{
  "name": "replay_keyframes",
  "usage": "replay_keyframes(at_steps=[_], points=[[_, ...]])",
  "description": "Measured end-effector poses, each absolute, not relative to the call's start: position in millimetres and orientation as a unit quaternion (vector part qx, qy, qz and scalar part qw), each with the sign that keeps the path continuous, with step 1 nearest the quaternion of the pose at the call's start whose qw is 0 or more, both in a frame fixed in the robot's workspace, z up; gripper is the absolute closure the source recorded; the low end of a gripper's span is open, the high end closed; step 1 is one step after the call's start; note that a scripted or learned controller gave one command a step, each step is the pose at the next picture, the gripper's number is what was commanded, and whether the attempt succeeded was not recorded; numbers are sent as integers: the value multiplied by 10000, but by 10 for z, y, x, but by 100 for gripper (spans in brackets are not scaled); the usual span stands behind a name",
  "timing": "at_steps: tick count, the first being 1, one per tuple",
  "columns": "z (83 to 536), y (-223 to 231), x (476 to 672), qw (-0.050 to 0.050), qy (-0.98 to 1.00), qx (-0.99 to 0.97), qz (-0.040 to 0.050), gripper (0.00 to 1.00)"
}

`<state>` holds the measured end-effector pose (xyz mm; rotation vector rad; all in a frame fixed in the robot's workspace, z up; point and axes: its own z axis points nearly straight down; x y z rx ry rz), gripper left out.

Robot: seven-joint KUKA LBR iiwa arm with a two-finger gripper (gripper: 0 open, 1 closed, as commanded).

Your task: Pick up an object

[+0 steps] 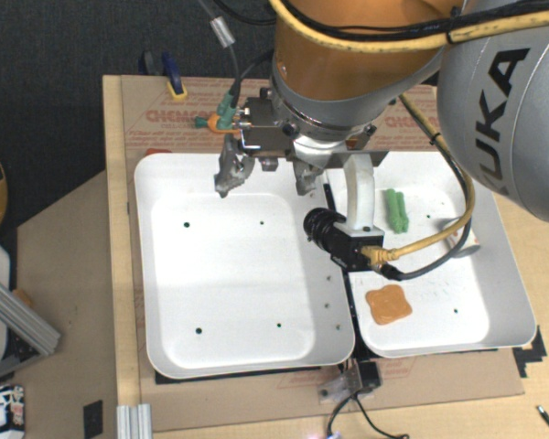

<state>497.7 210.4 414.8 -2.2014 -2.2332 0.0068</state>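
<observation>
We start at the end effector [263, 174], hanging over the back edge of the left bin [165, 337], its two grey fingers [229, 174] spread apart with bare white bin floor showing between them, so nothing is pinched. Above it we see the orange band of the arm [366, 26], and a black cable fitting [334, 236] with a yellow hose loops down across the seam between the two bins. Moving outward, the things we could go for both lie in the right bin [503, 327]: a green block [398, 210] near the back, just beside the white part of the wrist, and an orange piece [388, 305] closer to the front, well apart from the fingers. We judge the green one to be small, light and fairly stiff, with a ribbed look that should give the pads some bite; taking it across its narrow width at the middle seems the sound choice. The orange piece looks flat and low, perhaps soft like a sponge or toy food, so it could slip under the fingertips; we would pinch it edge to edge, pressing close to the bin floor. Both bins rest on the cardboard-covered surface [119, 245].
</observation>
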Motion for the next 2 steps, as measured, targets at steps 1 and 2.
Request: replay_keyframes(at_steps=[1, 2], points=[[4285, 2025, 4990, 4, -7075, -7067, -2, 100], [4842, 2257, 4897, -10, -7083, -7059, -33, 100]])
